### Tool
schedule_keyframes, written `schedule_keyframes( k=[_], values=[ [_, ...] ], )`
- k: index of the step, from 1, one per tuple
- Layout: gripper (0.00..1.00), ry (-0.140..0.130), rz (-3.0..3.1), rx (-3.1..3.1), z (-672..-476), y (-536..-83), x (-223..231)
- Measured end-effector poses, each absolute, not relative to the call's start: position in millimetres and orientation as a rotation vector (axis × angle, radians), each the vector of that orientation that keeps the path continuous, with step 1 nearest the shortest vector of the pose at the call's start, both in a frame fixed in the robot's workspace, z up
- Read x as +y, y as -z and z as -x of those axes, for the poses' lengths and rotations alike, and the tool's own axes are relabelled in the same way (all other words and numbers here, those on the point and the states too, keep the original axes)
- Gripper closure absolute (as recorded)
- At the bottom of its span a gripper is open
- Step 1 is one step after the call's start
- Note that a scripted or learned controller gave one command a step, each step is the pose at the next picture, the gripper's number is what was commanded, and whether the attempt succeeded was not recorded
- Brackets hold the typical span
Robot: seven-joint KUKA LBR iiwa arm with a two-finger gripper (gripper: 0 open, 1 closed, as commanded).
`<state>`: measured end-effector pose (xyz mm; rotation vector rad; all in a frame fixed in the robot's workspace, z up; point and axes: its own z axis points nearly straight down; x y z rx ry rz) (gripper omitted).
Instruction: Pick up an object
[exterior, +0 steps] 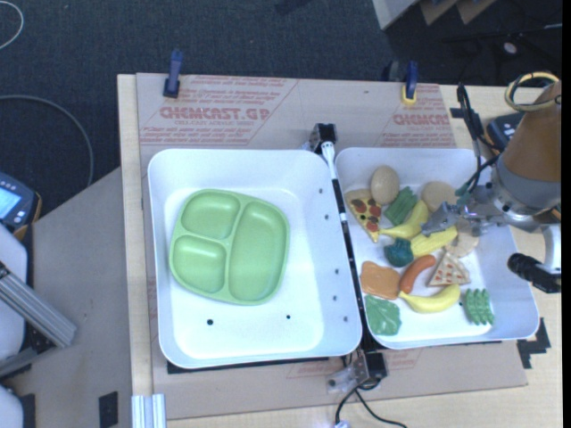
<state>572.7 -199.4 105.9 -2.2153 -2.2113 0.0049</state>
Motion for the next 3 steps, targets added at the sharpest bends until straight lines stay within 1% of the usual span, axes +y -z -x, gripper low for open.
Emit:
schedule_keyframes(
  k=[1, 2, 3],
  values=[
    [0.00, -0.001, 2.209, -2.223, -572.2, -82.9, -131.7],
    [1.00, 0.000, 2.221, -2.221, -573.0, -95.4, -136.5],
    [1.00, 0.017, 2.213, -2.239, -600.8, -191.4, -42.9]
  ],
)
